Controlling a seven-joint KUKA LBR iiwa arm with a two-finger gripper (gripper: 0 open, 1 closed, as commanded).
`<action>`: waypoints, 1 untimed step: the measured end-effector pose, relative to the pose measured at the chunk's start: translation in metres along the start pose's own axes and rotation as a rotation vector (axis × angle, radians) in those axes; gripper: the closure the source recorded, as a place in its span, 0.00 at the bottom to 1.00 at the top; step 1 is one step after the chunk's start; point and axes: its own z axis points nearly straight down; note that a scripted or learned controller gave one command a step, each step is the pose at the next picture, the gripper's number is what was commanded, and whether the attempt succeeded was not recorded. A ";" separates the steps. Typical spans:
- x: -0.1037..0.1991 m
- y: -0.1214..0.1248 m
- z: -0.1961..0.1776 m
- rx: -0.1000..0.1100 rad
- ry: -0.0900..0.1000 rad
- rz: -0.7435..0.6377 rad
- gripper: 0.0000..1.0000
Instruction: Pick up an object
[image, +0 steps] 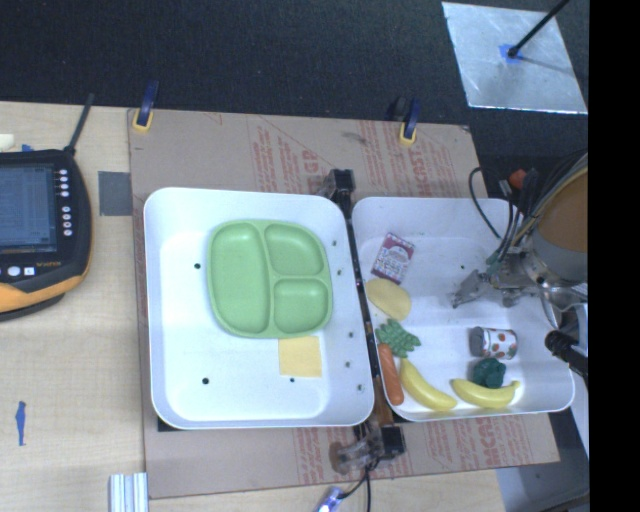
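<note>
- Far left of the surface (60, 350): a teach pendant (40, 235), well apart from the work.
- Left bin (170, 300): green divided plate (268, 277), with a yellow cheese slice (301, 356) just below it.
- Right bin (450, 225): along its left side you have a small red-and-white packet (393, 259), a yellow potato-like piece (388, 298), a green leafy toy (397, 337), a carrot (389, 373) and a banana (426, 388). Farther right lie a small can (493, 342), a dark green piece (489, 371) and a second banana (484, 393).
- End effector (487, 283): over the right bin's upper right, fingers spread open, nothing between them.
- Step, as judged: approach, no pick yet. The can is the nearest candidate; you would need a short move toward it, then a descent and a close.
- Arm: enters from the right, wrist low over the bin.
</note>
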 end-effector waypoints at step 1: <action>0.000 -0.075 0.001 0.004 0.000 -0.001 0.00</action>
